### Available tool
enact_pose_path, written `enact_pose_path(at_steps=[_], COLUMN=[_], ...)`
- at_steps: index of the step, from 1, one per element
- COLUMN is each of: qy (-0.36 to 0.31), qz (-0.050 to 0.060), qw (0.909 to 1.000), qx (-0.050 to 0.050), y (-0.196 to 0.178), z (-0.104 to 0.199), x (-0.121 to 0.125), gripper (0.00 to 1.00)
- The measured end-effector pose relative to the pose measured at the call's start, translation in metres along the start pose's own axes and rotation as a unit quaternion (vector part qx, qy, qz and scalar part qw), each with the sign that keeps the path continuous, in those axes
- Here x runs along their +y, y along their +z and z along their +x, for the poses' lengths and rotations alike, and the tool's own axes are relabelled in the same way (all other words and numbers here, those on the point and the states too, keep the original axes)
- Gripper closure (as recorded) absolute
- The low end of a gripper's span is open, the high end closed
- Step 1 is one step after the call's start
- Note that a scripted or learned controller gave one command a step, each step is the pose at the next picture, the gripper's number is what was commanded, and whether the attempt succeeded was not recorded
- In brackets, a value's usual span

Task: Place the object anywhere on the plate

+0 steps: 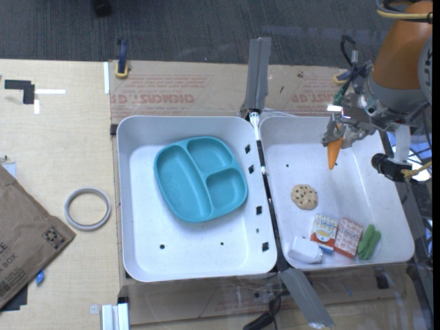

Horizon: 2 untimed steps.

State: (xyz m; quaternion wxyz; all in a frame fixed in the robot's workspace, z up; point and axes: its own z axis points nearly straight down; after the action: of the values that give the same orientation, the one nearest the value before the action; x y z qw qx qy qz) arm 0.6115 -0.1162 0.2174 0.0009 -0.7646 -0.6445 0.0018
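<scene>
at the upper right of the frame, the two-finger gripper point(336, 137) is closed on a small orange carrot-shaped object point(333, 153), which hangs point-down above the right white bin point(392, 205). the teal three-compartment plastic plate point(200, 178) lies in the left white bin point(137, 205), well apart.

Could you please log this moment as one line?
arm: over right bin | gripper: shut on carrot, lifted | plate: left bin, bare | cookie: right bin | step: carry carrot to plate

High slanted view over both bins point(130, 184)
</scene>
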Motion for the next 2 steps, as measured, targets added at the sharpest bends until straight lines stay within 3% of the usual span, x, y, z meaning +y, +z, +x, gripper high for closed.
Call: enact_pose_path(at_steps=[1, 2], qy=[-0.01, -0.125], qz=[0.0, -0.001], qw=[0.9999, 0.9921], qx=[0.0, 0.0], y=[0.027, 0.018], z=[0.068, 0.146], x=[-0.001, -0.001], gripper=[1.0, 1.0])
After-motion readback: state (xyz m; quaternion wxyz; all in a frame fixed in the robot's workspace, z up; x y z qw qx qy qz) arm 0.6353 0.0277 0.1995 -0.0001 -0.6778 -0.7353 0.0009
